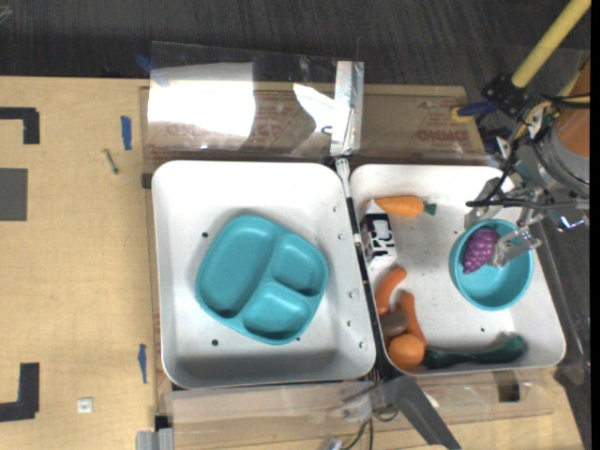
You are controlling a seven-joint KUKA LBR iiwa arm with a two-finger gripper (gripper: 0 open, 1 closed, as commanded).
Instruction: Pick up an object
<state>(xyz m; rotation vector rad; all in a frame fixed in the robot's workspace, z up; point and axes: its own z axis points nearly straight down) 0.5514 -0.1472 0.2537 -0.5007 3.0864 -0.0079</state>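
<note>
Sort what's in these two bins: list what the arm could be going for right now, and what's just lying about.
In play:
gripper, over the blue bowl's rim
blue bowl, right bin
purple grapes, inside that bowl

Lying about:
carrot, top of the right bin
orange, near its bottom edge
dark green vegetable, along the bottom
teal divided plate, left bin

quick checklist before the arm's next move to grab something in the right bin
1. Tool over the right bin: ok, it sits above the blue bowl.
2. Target in reach: ok, purple grapes lie in the bowl beside the tool.
3. Something already held: cannot tell.
4. Other objects apart from the bowl: ok, carrot, orange and green item lie away from it.
5. Left bin: ok, the teal divided tray sits flat.
</note>
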